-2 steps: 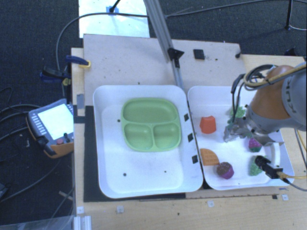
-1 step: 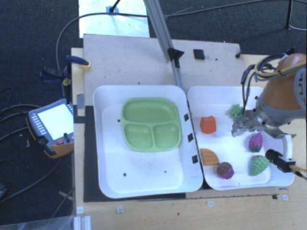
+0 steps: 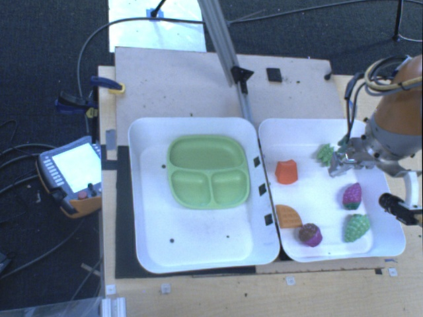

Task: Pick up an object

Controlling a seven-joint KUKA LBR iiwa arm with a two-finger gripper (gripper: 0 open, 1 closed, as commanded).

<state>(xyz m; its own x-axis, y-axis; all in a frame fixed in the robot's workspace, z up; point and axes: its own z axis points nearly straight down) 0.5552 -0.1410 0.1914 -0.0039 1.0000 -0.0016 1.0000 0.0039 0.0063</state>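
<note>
The wooden counter [image 3: 198, 78] carries two shallow white plastic bins side by side. The left bin [image 3: 152, 243] holds a light green divided plastic plate [image 3: 208, 172] with three compartments. The right bin [image 3: 310, 127] holds the small toy foods and also the end of the grey and orange arm [image 3: 400, 114], which reaches in from the right.

The jaws [image 3: 338, 164] hang low over the upper right part of the right bin, just beside a small green leafy toy [image 3: 324, 153] — this seems the nearest thing to pick. I cannot tell how far the jaws are open, and nothing is visibly held between them.

The leafy toy looks like light moulded plastic, stiff but with an irregular edge, so I judge it can slip or tip if it is pinched at a lobe; a grip across its middle seems safer. It lies near the far wall of the bin, which may limit the approach from that side.

Other things lie well apart from it: an orange block-shaped toy [image 3: 286, 172] to the left, a purple berry-like toy [image 3: 352, 195] below the jaws, a green grape-cluster toy [image 3: 356, 227] near the front right corner, an orange wedge toy [image 3: 289, 215] and a dark purple round toy [image 3: 309, 234] touching it — none stands in the way.
</note>
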